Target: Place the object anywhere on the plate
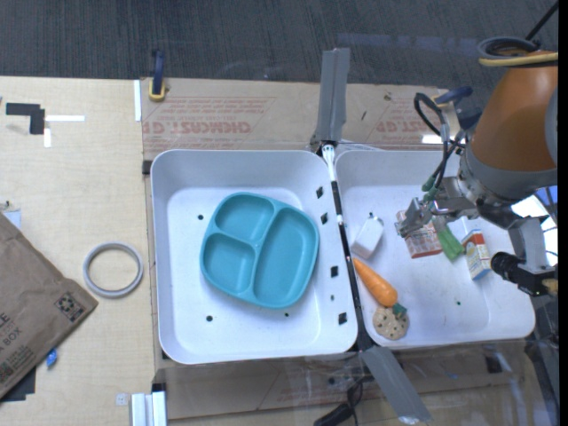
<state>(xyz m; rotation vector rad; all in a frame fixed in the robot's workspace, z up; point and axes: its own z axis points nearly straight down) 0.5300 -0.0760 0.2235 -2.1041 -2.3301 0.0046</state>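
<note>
I have the gripper (415, 220) low in the right bin (506, 327), hanging over a cluster of small packets; from this slant I cannot tell how it is set, or whether it has anything. The plate (260, 248) sits in the left bin (177, 327), near its middle: teal, glossy moulded plastic, rounded corners, three compartments split by raised ridges. Candidates in the right bin: a small white block (367, 234) just left of the gripper, a red-and-white packet (426, 241) and a green piece (450, 240) right under it, a white carton (477, 256) to the right, then nearer the front a smooth orange carrot (374, 281) touching a round speckled cookie (390, 323). My judgement: the step in hand is the pick. To do it well I'd want one item singled out, since the packets lie touching and look thin and slippery. After that, lift clear of the divider wall and release over a compartment, not on a ridge.
</note>
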